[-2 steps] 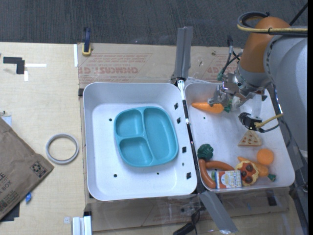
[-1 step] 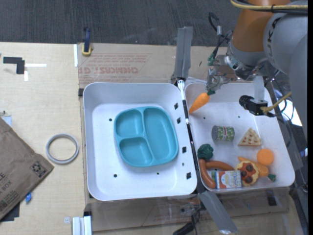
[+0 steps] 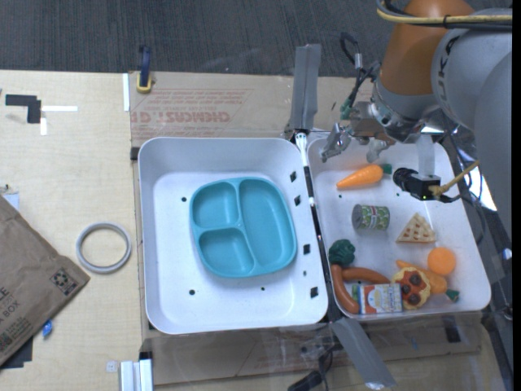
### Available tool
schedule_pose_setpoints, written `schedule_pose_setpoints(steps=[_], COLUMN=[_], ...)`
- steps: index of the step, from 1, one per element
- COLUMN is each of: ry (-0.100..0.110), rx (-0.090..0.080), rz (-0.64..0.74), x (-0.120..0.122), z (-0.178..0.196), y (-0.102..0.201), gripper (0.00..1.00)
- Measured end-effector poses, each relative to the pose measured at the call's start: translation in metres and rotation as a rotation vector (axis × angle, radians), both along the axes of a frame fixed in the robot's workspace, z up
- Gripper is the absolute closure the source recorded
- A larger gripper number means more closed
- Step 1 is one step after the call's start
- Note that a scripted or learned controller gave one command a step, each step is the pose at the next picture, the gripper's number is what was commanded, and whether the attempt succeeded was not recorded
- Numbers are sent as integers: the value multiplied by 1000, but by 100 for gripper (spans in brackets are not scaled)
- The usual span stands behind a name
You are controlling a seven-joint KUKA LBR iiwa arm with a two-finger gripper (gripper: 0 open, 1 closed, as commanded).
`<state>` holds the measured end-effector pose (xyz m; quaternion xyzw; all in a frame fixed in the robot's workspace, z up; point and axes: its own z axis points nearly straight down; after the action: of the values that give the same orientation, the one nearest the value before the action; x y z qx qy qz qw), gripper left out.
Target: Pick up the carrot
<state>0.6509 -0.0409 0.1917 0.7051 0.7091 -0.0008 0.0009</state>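
Just above the carrot (image 3: 361,177), at the far end of the right-hand bin (image 3: 476,243), the claw (image 3: 355,141) hangs with nothing between its fingers; how wide they stand cannot be told. The carrot lies loose on the bin floor, beyond the small can (image 3: 370,217). The approach appears under way; next comes a descent astride the carrot.

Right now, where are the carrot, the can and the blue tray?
carrot (image 3: 361,177), camera view, mid-body.
can (image 3: 370,217), camera view, its label side.
blue tray (image 3: 242,226), camera view, the central divider.
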Motion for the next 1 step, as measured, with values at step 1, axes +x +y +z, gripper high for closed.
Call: schedule_pose_setpoints(steps=[1], ry=[2], rx=[2], rz=[320], x=[-28], z=[-68], y=[-71], gripper=[0])
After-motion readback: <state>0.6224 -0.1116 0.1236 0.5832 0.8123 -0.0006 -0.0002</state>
